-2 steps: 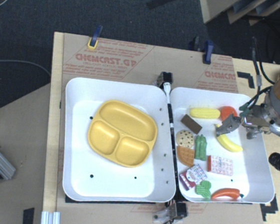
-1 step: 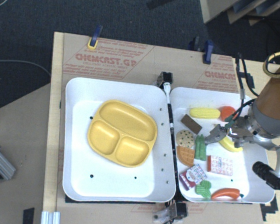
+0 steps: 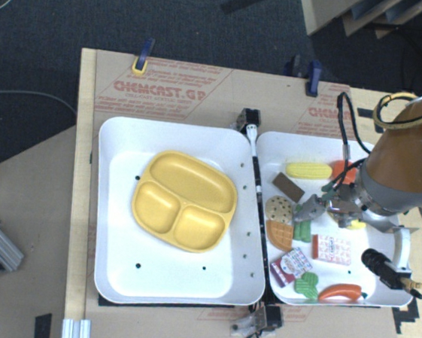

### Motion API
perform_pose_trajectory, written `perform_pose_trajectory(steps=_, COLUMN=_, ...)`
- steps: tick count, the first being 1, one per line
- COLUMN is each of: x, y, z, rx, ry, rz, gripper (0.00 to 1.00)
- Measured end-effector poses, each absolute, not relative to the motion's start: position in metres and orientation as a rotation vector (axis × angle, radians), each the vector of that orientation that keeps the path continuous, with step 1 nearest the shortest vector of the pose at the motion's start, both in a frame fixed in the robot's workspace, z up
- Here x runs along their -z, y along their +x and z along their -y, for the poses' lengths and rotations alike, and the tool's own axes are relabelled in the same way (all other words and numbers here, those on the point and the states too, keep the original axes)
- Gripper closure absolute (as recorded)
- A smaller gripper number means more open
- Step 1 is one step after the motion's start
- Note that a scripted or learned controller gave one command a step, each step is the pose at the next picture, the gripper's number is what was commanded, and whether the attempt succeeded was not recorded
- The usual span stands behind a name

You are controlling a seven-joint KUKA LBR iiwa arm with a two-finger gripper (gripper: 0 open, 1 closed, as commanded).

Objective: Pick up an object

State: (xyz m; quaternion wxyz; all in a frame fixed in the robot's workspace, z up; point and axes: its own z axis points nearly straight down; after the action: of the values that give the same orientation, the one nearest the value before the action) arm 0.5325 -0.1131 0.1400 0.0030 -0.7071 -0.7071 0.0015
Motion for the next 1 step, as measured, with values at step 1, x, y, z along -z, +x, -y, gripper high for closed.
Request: perform_pose_trajectory(steps=1, x=-0.091, y=0.5347, z=0.1119, rx=0.007, ry=-2.223, rz=2.22, gripper=0.0)
